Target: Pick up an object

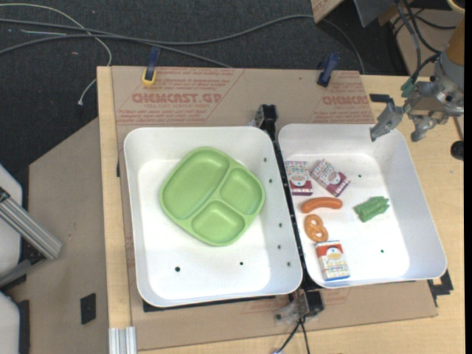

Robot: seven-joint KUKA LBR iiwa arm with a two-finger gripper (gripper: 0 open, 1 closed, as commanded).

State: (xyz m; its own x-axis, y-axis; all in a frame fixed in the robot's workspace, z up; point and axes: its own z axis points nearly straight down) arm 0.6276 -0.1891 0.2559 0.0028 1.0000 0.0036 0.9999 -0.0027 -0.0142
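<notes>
My gripper (402, 125) hangs open above the far right corner of the right bin (420, 198), its two fingers spread with nothing between them. Inside that bin lie two small pink-and-white packets (298, 176) (328, 177), an orange hot dog (321, 205), a pretzel (316, 228), a green leafy toy (371, 209) and a red-and-white carton (334, 261). All these things sit to the left of and nearer than the gripper.
The left bin (147, 271) holds a green divided plate (212, 195). Black clips (265, 115) join the bins at the far seam. Blue clamps (151, 70) (327, 69) pin the cardboard at the back. Cables trail over the dark floor behind.
</notes>
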